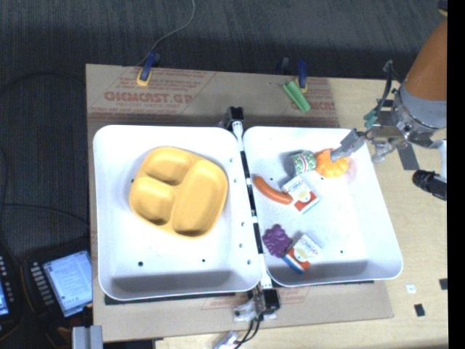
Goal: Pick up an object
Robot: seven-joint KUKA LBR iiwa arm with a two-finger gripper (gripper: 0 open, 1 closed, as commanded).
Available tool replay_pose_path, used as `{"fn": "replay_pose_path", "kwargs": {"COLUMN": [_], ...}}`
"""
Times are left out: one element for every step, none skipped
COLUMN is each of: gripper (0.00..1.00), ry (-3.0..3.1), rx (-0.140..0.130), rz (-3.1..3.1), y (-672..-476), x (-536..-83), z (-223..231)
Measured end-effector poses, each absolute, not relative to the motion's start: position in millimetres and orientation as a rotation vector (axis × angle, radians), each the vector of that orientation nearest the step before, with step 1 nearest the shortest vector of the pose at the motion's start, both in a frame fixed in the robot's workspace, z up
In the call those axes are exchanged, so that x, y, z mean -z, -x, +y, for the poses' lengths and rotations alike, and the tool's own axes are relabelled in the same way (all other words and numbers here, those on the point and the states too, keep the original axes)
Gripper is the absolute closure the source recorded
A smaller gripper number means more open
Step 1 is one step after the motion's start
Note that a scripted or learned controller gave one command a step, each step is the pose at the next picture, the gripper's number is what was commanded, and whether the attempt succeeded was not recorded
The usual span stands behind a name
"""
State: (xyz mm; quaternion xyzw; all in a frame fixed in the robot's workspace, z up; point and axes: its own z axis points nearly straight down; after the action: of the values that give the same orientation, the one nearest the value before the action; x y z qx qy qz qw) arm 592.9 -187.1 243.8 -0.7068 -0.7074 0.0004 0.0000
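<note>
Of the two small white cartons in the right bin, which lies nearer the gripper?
The carton with red edging beside the hot dog; the other carton lies at the bin's front, by the purple grapes.

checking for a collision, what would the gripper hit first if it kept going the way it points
Probably the small orange toy: the gripper slants down-left into the right white bin with its tip right at it. Height above it is unclear from this view.

A bread loaf (179,190) is lying in the left bin (116,267). The can (298,161), sausage (270,190) and grapes (276,240) are sitting right of the loaf, in the right bin (378,246).
</note>
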Motion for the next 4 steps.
{"fn": "replay_pose_path", "kwargs": {"gripper": [0.0,0.0,1.0,1.0], "ry": [2.222,2.226,2.228,2.222], "rx": [0.003,0.008,0.01,0.003], "rz": [-2.224,-2.229,-2.23,-2.226], "y": [-529.6,-556.9,-557.8,-607.8], "x": [-88,-88,-99,-231], "z": [-159,-102,-103,-68]}}
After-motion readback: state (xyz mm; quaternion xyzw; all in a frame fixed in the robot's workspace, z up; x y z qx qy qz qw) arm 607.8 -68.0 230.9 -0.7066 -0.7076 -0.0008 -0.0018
